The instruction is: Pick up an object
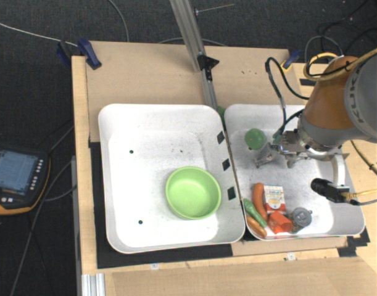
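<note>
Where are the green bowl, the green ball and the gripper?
green bowl (193,193): camera view, left bin, centre of its inside.
green ball (255,139): camera view, right bin, middle of its top.
gripper (281,156): camera view, over right bin, midway between fingertips.

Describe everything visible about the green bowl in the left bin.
The green bowl is a round, light lime-green dish, plastic by its look, with a smooth rim and a shallow hollow that looks bare. It stands upright, mouth up, on the floor of the left bin, toward that bin's near right part, close to the wall shared with the right bin but apart from it. Nothing else touches it.
</note>
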Controlling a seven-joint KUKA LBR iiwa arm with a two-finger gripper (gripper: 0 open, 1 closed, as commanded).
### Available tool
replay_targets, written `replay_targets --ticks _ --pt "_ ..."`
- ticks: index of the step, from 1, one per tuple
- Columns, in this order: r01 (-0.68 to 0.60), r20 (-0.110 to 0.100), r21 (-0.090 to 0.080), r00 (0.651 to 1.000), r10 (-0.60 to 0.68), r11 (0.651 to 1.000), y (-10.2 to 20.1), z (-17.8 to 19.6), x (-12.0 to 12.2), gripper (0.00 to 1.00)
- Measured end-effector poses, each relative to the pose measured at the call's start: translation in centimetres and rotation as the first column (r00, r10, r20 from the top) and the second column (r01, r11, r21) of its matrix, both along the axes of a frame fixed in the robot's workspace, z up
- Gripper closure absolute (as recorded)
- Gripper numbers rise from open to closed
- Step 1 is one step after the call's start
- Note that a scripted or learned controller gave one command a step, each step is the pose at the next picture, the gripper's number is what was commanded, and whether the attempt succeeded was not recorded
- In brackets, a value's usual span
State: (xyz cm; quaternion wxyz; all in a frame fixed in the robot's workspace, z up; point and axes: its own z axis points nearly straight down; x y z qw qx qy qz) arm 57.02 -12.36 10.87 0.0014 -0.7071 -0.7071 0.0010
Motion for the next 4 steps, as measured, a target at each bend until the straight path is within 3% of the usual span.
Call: replay_targets --ticks 1,2,3,4 --pt "0.000 0.005 0.000 1.000 0.000 1.000 0.0 1.3 0.2 1.00" --pt "0.000 0.009 -0.001 1.000 0.000 1.000 -0.4 7.5 0.4 1.00" --pt "0.000 0.006 -0.001 1.000 0.000 1.000 -0.4 9.3 0.4 1.00" --pt "-0.005 0.005 0.001 1.000 0.005 1.000 5.1 10.4 1.5 1.00"
